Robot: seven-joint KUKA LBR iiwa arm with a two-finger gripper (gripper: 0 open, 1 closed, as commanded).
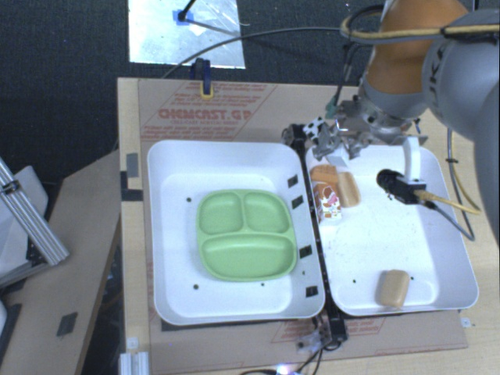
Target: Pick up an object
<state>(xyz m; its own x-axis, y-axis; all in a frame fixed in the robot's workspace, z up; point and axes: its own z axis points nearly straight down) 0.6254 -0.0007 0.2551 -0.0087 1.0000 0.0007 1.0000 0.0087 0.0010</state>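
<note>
Camera view, packet: a tan and white snack packet (pixel 334 191) lies in the right bin (pixel 437 287), against its left wall near the far corner.
End effector: the end effector (pixel 341 141) sits just above the packet's far end; I cannot tell its state.
Block: a tan block (pixel 393 287) rests near the right bin's front edge, well apart from the packet.
Open room: bare white floor spreads between them.
Left bin: the left bin (pixel 176 209) holds a green divided tray (pixel 246 234) at its centre.
Tabletop: the tabletop (pixel 86 233) shows at left.
</note>
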